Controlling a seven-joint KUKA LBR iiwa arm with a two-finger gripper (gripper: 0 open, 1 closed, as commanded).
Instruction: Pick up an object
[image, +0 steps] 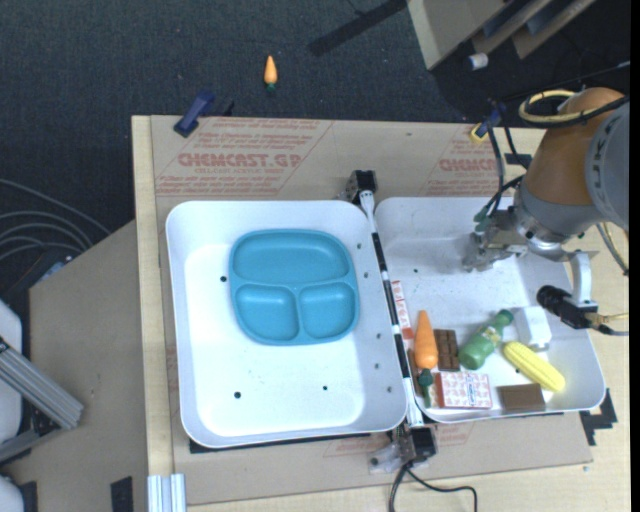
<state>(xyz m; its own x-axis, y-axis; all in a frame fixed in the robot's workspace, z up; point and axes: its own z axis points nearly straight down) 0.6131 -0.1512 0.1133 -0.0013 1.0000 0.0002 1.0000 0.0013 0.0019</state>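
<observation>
Camera view. The grey arm with the orange band is reaching into the right-hand shallow white plastic bin (440, 225), and its two-finger gripper (487, 245) is hovering over bare bin floor. Whether the tool is released or clenched: cannot tell at this slant; nothing is visibly hanging from it.

Landmark: the small orange plastic toy carrot (426, 342), lying near that bin's left wall. Candidate objects are sitting clustered around it: a green plastic toy bottle (484, 341) just right of the carrot; a yellow plastic toy corn cob (534, 366) further right, beyond the bottle; a flat red-and-white printed carton (461, 391) just below the carrot. The gripper is standing well above and right of the carrot, apart from all of them.

Far left of the carrot, the left-hand white bin (200, 300) is holding a blue three-compartment plastic tray (294, 285).

Handling judgement: carrot probably light, rigid, smooth and tapered, so likely slipping toward the tip. Best closing across the thick middle, perpendicular to its long axis.
</observation>
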